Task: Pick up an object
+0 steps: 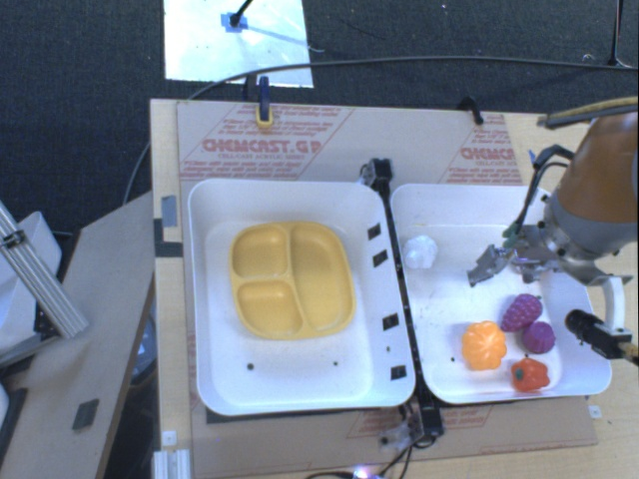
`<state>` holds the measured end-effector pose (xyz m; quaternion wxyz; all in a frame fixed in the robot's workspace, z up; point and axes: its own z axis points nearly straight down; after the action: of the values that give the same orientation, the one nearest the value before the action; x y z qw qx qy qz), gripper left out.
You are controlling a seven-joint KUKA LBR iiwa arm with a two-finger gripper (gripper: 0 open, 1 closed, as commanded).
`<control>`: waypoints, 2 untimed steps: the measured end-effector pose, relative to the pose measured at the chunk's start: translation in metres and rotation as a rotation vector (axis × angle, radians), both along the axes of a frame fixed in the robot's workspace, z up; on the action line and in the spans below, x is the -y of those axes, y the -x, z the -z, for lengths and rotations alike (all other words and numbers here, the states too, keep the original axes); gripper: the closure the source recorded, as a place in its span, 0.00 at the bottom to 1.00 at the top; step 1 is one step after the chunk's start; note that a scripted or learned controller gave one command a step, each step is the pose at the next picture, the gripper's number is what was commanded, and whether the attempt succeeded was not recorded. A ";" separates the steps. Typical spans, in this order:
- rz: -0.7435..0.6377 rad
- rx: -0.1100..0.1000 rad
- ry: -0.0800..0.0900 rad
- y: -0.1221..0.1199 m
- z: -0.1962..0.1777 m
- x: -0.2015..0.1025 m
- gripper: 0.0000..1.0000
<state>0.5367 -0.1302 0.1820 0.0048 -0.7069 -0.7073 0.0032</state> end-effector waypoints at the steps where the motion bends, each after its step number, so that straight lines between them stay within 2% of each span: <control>1: -0.003 0.013 0.002 -0.003 -0.006 0.000 0.00; 2: 0.000 0.009 0.001 0.002 0.037 0.000 0.00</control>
<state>0.5347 -0.1299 0.1452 0.0012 -0.7068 -0.7075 0.0005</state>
